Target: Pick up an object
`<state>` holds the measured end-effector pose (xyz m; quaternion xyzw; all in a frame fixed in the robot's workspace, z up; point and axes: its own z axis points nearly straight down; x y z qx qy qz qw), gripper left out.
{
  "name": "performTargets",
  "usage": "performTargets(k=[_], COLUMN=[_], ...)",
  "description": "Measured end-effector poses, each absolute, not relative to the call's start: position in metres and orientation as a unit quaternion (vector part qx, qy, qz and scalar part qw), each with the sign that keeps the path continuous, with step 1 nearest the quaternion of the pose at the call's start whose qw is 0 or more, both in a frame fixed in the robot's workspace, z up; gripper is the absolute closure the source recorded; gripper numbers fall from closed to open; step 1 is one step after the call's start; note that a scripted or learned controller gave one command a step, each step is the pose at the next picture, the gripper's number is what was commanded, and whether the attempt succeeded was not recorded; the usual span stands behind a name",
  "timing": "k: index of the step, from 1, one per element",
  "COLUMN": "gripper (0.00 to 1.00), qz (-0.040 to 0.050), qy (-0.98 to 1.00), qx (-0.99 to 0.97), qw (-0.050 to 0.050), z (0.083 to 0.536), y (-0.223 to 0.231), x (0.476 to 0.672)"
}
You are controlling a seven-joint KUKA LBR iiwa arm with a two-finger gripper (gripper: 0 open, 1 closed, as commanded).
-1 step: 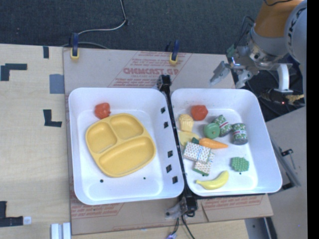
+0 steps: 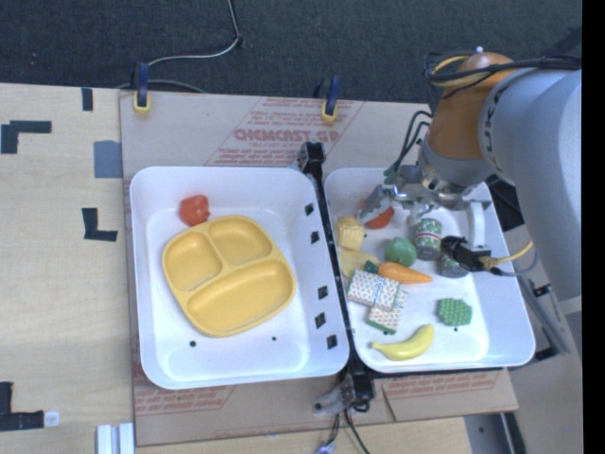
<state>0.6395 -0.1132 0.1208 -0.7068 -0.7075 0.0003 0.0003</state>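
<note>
**A:** Two white bins sit side by side on the bench. Which one is crowded?

**B:** The right bin (image 2: 501,348). It holds one banana (image 2: 405,344) near the front edge, one orange carrot (image 2: 405,273), one round green item (image 2: 401,251), one bumpy green piece (image 2: 454,311), one small can (image 2: 426,235), one pale yellow piece (image 2: 350,234), one red item (image 2: 378,218) and two patterned blocks (image 2: 376,297) touching each other.

**A:** And the left bin (image 2: 151,253)?

**B:** One yellow divided plate (image 2: 227,274) and one red tomato-like piece (image 2: 194,209) just beside its far corner.

**A:** Where is the arm?

**B:** It reaches in from the right, over the far end of the right bin. The gripper (image 2: 383,200) hangs just above the red item, with the can and the pale yellow piece close on either side.

**A:** Is it grasping anything?

**B:** Nothing shows between the fingers; I cannot tell whether the jaws are spread or closed.
</note>
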Motion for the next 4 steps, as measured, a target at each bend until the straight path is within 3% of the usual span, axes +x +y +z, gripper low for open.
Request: performTargets(k=[1,2,4], gripper=[0.00,0.00,0.00], qz=[-0.0074,-0.0031,-0.0049], qy=[-0.708,-0.707,-0.707], qx=[-0.707,-0.707,-0.707], qw=[-0.006,-0.005,-0.006], z=[0.103,0.088,0.090], y=[-0.112,-0.112,-0.123], x=[0.620,0.581,0.493])
